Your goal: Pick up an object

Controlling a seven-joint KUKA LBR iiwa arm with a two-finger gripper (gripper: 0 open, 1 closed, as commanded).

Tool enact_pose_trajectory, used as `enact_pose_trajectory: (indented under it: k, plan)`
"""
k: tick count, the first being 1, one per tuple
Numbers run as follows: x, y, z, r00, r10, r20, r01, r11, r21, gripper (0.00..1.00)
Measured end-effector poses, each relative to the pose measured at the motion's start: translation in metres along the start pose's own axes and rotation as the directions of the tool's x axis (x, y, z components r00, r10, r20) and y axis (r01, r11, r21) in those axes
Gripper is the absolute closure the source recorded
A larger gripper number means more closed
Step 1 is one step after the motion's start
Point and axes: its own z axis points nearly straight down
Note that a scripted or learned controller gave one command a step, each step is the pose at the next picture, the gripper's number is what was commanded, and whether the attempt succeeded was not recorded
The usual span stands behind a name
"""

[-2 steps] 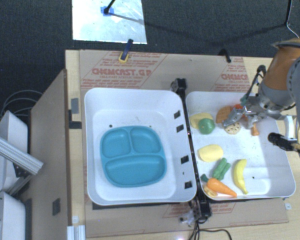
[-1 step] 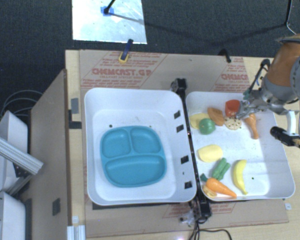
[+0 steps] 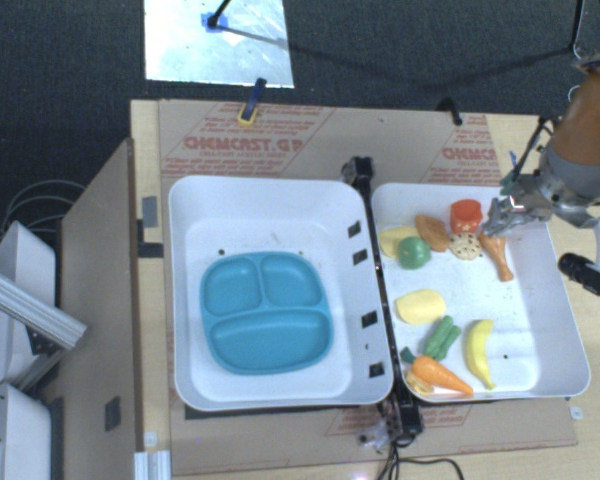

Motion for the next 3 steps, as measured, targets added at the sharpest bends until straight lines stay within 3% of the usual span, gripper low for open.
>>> enact_pose_trajectory:
  k: [1,2,3]
  plan:
    - [-0.001,0.000,0.004,1.000,0.000,0.000,0.000,1.000,0.004,0.00]
    - [-0.026,0.006,0.090,1.000,0.003,-0.001,-0.003,1.000,0.010,0.00]
    - [-0.026,0.009,0.073,1.000,-0.001,0.002,0.001,1.000,0.002,1.00]
